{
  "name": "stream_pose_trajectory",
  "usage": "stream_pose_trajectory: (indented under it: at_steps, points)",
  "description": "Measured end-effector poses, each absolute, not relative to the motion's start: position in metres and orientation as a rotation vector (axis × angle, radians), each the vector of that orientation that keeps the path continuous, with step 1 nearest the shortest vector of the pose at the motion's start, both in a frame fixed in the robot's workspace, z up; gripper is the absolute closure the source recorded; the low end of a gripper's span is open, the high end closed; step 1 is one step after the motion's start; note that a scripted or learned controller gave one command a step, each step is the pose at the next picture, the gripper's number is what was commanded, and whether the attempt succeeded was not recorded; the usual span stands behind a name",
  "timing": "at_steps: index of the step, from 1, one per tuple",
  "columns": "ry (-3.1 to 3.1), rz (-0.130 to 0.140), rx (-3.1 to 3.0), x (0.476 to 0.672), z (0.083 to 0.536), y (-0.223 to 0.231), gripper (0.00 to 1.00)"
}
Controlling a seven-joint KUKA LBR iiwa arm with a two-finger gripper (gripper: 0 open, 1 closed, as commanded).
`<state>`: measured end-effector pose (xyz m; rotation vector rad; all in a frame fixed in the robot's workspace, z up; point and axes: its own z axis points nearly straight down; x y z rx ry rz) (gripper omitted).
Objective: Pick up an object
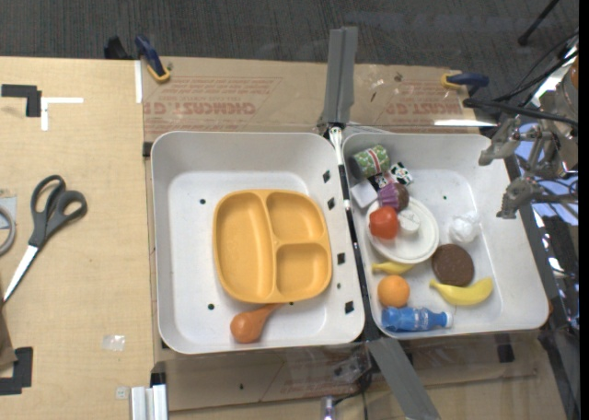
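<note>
Desk (74, 133) of light wood carries two white bins side by side. Left bin (175, 252) holds a big yellow divided plate (271, 245) and, just beside its near edge, an orange-brown drumstick toy (250, 322). Right bin (502, 303) is the crowded one: white round plate (416, 241) with a red tomato (385, 222) on its left rim, brown round cookie-like disc (453, 264) just right of the plate, yellow banana (464, 293) touching below the disc, blue bottle (414, 320) lying flat along the near wall, orange (393, 291) just above it, green can (372, 160) up in the far corner. Scissors (41, 220) sit on the desk, well apart from both bins.

Arm hardware is at the right edge near the right bin's far corner; the end effector (512, 199) looks to hang over that bin's right rim, but can't tell if it is open or closed. Nothing visibly held.

Step, as I judge it: pre-grasp, target not yet picked. Next move calls for swinging left over the right bin and descending on something isolated; the banana or cookie is nearest, while the clutter around the plate risks a bad grab.
</note>
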<state>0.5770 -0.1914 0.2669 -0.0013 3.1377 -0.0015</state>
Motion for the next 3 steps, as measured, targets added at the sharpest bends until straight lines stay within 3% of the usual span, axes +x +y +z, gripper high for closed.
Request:
stream_pose_trajectory:
  at_steps: [1,2,3]
  points:
    - [3.119,-0.002,-0.347,0.519,0.133,-0.222,0.0]
    - [3.12,-0.007,-0.268,0.514,0.097,-0.222,0.0]
    - [3.126,-0.003,-0.111,0.606,0.097,-0.186,0.0]
